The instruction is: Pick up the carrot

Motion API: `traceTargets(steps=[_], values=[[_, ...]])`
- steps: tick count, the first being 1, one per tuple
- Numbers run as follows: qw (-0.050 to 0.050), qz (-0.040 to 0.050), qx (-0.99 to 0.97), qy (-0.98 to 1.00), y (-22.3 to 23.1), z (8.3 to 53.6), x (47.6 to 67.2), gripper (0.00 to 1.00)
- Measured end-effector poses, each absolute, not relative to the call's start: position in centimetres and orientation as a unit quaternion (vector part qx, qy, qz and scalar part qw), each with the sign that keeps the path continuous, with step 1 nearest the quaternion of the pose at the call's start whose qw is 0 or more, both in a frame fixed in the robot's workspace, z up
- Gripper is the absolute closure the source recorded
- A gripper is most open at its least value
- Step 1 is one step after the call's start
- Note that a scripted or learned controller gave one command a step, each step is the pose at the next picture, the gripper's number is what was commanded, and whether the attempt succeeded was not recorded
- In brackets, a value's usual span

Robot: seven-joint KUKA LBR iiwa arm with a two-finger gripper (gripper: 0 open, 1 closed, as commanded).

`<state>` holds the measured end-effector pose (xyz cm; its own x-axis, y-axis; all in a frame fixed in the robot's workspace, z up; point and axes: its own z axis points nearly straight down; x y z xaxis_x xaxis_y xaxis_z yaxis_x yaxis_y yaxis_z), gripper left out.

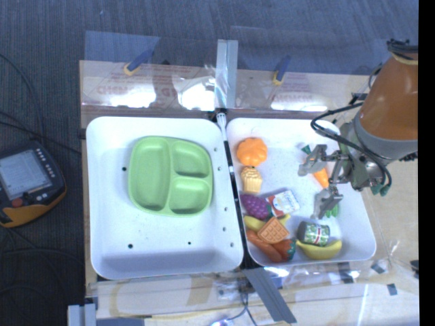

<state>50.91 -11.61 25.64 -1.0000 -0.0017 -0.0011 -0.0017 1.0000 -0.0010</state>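
The carrot (320, 176) is a small orange piece lying in the right bin (360, 246), near its right side and partly covered by the arm's wrist. My gripper (322, 180) hangs right over it. One finger (315, 160) stands above the carrot and the other (329, 201) below it. The fingers are spread wide, straddling the carrot without closing on it. A bit of green (333, 210) shows beside the lower finger.
The right bin also holds an orange fruit (251, 151), a yellow cupcake-like toy (251, 179), purple grapes (255, 203), a white packet (285, 201), a waffle (273, 231), a green can (314, 233) and a banana (321, 249). A green divided plate (170, 175) sits in the left bin (109, 250).
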Motion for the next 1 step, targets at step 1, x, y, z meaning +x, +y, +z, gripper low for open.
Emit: traceTargets(steps=[1], values=[[0.001, -0.0009, -0.085, 0.996, -19.13, 24.93, 56.03, 0.0]])
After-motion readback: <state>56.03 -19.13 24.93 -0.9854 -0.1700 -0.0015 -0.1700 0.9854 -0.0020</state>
